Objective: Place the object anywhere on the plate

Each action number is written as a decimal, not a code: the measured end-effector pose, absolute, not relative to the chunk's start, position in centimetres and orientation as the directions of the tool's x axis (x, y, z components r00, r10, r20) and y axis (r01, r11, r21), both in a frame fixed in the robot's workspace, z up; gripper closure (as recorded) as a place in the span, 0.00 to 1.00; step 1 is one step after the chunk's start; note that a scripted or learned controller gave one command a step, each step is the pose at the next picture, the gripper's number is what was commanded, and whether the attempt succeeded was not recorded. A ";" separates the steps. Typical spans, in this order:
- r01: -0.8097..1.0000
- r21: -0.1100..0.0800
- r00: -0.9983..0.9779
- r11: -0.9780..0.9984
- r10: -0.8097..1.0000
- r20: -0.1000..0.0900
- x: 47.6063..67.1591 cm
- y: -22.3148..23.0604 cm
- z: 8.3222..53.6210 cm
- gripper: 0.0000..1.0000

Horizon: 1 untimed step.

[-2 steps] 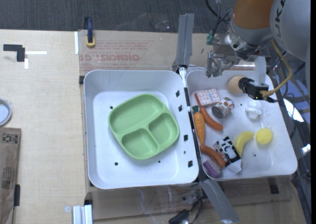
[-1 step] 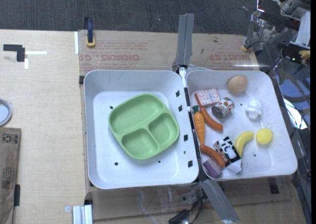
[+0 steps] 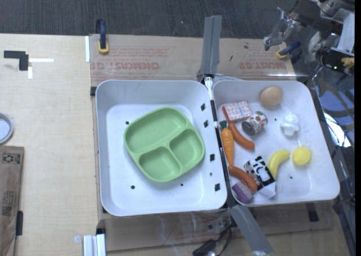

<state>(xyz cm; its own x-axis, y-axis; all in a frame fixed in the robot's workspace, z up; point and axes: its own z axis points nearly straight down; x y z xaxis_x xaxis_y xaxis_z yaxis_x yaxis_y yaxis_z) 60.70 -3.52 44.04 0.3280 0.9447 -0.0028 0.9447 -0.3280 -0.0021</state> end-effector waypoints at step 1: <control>0.912 -0.004 0.409 -0.409 0.912 -0.003 55.1 -3.0 44.1 0.00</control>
